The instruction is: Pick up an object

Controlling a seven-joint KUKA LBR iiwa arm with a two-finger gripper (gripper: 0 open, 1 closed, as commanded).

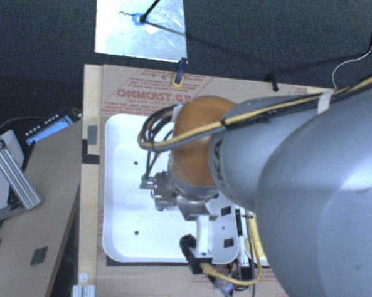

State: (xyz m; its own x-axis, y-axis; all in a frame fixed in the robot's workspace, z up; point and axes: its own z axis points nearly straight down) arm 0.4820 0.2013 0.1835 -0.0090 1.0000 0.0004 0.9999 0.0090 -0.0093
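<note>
Hovering: arm (284, 182) over white bin (125, 172) — fingers hidden, can't tell — cables (152, 133) looped

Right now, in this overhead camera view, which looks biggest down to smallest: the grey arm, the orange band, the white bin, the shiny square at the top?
1. Grey arm, though it is nearest the camera
2. White bin, partly hidden
3. Shiny square and orange band: too alike to rank

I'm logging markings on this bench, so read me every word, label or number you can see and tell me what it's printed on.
"CHEMCAST G..." in big red letters on the brown sheet under the white bin; the arm covers the rest of the word.
Smaller red lines above and below it on the same sheet: too small to read.
Red print at the sheet's far right corner: too blurred to read.
Nothing readable on the arm or the bin.
</note>
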